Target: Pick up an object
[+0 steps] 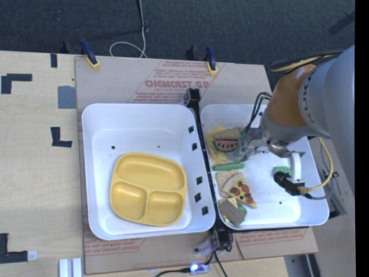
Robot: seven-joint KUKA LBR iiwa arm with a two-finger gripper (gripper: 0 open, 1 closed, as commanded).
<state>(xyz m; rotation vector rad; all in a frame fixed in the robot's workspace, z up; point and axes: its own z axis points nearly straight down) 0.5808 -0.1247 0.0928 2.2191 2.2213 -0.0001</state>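
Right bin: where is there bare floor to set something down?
The shallow white right bin has bare floor along its near edge, between the pizza-slice toy and the near-right corner. Its left side is crowded: watermelon-slice toy, green stick, grey block, with the tool there.

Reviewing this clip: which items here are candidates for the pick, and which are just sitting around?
Pick candidates, right bin:
watermelon slice toy
green strip
pizza slice toy
grey block
gripper is beside the watermelon slice toy

Just lying about:
yellow divided tray, left bin
blue clamps
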